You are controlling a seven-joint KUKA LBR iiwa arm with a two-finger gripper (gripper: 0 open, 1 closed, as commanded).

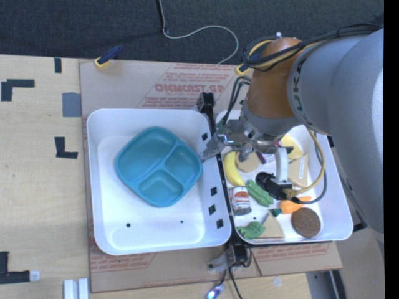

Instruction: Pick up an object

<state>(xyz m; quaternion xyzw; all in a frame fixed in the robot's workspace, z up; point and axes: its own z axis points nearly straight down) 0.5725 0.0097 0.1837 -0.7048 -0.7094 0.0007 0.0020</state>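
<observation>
**Non-task items in view**

2 white bins side by side on a cardboard sheet [181, 86] over the counter [37, 167]. Left bin [103, 223] carries a blue 3-compartment plate [158, 166]. A white cable [199, 33] loops across the dark floor [75, 11] behind.

Grey arm [324, 86] over right bin [333, 226] of toy food — banana [233, 170], cookie [306, 222] — blue divided plate [158, 166] in left bin [106, 185]

The bench [37, 167] has a pale wood top with black marks. A brown cardboard sheet [156, 86] with red print lies flat on it, and the two white bins sit on that sheet: the left bin [100, 167] left of the jaws, the right bin [333, 220] under and right of them.
</observation>
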